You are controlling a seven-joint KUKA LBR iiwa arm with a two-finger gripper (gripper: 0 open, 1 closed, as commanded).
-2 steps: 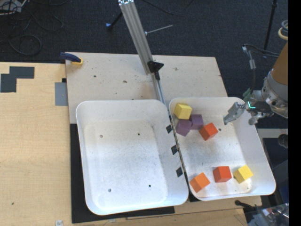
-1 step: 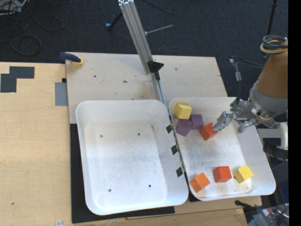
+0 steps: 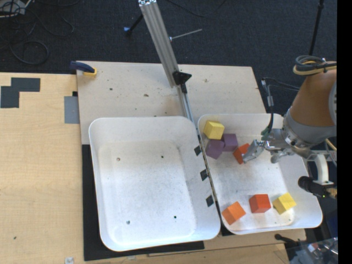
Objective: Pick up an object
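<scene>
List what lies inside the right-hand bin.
The right bin holds a yellow block, two purple blocks, and along the near side an orange block, red block and yellow block. The tool partly covers another red-orange block.

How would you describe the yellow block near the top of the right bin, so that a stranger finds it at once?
Look in the right white bin, at its upper left corner. The yellow cube sits there, above two purple cubes. The other yellow cube lies low, by the red cube.
</scene>
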